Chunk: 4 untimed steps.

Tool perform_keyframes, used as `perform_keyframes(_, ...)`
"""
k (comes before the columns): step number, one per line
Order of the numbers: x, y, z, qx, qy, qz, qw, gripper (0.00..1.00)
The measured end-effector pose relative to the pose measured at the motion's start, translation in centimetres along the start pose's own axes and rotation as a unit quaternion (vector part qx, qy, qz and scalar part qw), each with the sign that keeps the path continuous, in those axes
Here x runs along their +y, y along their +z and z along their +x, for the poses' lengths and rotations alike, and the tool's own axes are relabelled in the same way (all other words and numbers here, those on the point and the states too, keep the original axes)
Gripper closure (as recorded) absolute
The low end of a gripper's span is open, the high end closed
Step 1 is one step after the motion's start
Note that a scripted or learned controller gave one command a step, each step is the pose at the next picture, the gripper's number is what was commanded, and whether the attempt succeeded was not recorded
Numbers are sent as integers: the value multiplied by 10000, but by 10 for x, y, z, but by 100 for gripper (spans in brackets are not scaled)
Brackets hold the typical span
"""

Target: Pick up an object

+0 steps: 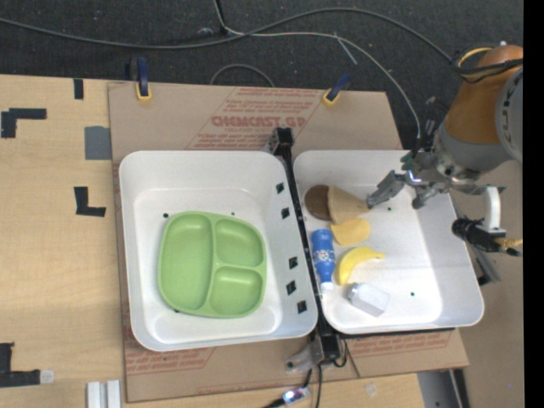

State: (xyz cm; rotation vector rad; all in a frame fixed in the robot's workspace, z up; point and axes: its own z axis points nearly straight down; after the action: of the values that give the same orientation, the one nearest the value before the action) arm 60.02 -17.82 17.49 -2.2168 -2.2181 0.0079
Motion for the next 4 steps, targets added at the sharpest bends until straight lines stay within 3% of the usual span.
perform_keyframes(1, -8, 62, -3, 1, 1, 6, 10000, 0)
perform_keyframes(2, -7, 91, -3, -13, -5, -40, 10000, 0)
perform_keyframes(3, -6, 78, -3, -12, -9, -60, 10000, 100)
perform_keyframes(4, -6, 34, -8, -8, 0, -52, 10000, 100)
